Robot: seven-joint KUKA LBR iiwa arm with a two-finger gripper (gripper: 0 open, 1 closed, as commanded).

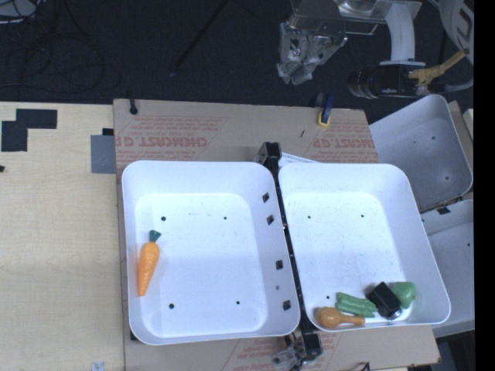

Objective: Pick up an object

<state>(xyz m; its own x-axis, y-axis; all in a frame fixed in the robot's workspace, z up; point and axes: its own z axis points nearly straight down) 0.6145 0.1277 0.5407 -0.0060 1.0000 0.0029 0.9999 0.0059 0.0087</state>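
Up past the far edge of the table, the grey metal pincer [300, 66] hangs high; I cannot tell its state. An orange plastic carrot [148, 262] lies in the left white bin [193, 175]. The right white bin [348, 178] holds a green bean pod [356, 304], a black block [384, 299] and an orange-brown pear-shaped toy [337, 318] in its near corner.

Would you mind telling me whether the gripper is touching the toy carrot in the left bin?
Apart. The camera view shows the gripper high over the dark background beyond the bins, while the carrot lies by the left bin's left wall.
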